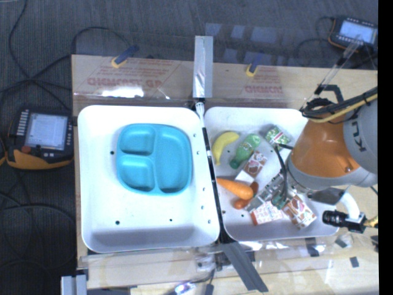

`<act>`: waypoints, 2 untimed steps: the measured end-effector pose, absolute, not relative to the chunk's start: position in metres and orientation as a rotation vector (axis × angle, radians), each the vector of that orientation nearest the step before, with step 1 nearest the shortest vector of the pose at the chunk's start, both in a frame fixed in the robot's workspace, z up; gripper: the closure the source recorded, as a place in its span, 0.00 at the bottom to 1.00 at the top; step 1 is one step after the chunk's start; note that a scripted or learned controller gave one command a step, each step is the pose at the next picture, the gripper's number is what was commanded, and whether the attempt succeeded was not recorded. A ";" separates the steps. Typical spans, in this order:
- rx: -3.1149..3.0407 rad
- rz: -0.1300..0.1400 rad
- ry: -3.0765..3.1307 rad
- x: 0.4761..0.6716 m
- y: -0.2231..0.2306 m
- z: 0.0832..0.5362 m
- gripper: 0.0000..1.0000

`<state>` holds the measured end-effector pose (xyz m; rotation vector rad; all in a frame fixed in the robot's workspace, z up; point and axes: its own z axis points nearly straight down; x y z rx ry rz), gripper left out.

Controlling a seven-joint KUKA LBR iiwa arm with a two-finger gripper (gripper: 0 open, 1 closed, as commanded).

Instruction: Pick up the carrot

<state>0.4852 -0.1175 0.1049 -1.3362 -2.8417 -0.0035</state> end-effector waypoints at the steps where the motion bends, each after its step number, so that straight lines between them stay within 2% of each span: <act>1: -2.028 -0.009 -2.409 0.570 -0.144 0.091 1.00; 2: -2.277 0.008 -2.166 0.568 -0.089 0.224 1.00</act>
